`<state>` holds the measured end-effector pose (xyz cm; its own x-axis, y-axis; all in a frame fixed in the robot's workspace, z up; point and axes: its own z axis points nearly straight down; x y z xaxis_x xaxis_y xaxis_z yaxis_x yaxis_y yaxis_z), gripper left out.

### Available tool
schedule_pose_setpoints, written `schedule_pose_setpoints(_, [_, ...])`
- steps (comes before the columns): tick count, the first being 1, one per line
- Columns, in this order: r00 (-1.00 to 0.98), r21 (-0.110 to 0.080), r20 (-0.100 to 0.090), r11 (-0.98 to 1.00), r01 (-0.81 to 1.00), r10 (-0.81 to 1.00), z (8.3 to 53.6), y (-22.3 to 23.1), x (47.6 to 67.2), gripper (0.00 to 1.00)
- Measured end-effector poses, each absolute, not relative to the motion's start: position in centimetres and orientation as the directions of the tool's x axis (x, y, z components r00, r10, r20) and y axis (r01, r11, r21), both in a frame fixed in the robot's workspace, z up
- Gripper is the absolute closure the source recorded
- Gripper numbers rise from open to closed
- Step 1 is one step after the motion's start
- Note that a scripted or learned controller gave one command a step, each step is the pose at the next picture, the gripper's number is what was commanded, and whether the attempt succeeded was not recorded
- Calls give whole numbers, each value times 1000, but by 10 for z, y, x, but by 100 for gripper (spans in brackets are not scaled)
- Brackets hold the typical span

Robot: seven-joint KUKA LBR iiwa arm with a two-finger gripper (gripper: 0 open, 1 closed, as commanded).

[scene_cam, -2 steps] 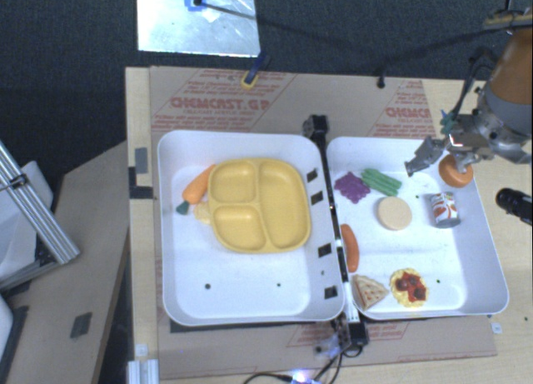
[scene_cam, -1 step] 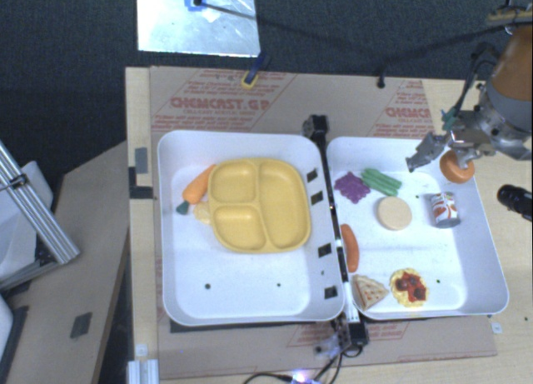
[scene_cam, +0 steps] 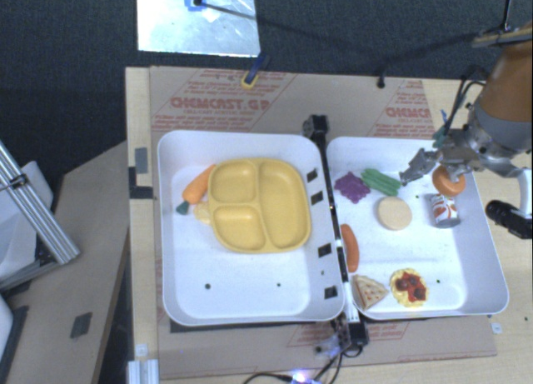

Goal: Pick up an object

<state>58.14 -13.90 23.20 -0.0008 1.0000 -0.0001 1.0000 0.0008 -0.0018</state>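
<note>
Over the right bin (scene_cam: 483, 286), near its far right corner, an orange-and-white piece (scene_cam: 450, 182) hangs just beside the gripper (scene_cam: 429, 166), above a small can (scene_cam: 444, 211). Whether it is actually gripped I cannot tell. Other toy food lies loose and well apart, probably for easy picking; a yellow tray (scene_cam: 254, 205) fills the left bin (scene_cam: 191, 291).

This looks like a robotics laboratory: a grey robot arm with orange band (scene_cam: 506, 103) reaches over two shallow white plastic bins (scene_cam: 179, 291) on a cardboard-covered bench (scene_cam: 216, 103).
</note>
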Motion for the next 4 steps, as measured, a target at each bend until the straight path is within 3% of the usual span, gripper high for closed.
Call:
schedule_pose_setpoints(2, [-1, -4, 1, 1, 1000, 1000, 109, -132, 571, 0])
schedule_pose_setpoints(3, [0, 18, -7, 0, 1000, 1000, 93, -135, 577, 0])
schedule_pose_setpoints(4, [-2, 33, -10, 2, 999, 1000, 109, -136, 581, 100])
